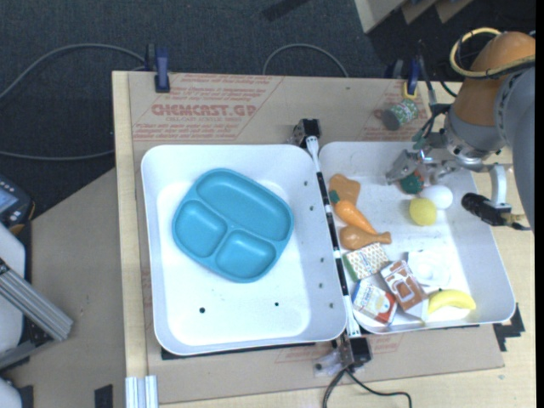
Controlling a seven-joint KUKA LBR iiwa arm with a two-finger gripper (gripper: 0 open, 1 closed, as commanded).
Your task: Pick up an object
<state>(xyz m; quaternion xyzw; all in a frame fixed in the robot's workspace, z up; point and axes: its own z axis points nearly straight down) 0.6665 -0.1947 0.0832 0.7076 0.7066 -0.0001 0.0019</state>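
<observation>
Left bin (161, 228): white and shallow, on the left of the bench; it holds a blue divided plate (232, 224) with three compartments, lying near the middle and turned at a slant.
Divider: the two bins meet along a dark hinged strip (327, 228) between them.
Right bin (489, 262): white, holding all the small things.
Carrot pieces (353, 211): orange, at the right bin's left side, just beside the divider.
Snack packets (387, 283): a cluster at the near left corner of the right bin, touching one another.
Banana (450, 301): yellow, at the near edge, just right of the packets.
Lemon (422, 212): round and yellow, in the upper middle of the right bin, touching a white ball (439, 197) on its right.
Claw (413, 177): low over the far part of the right bin, just above and left of the lemon; its fingers stand slightly spread, with a small dark green thing (411, 183) at their tips, whether gripped or only touched cannot be told.
Arm (484, 100): grey with an orange band, reaching in from the right.
</observation>
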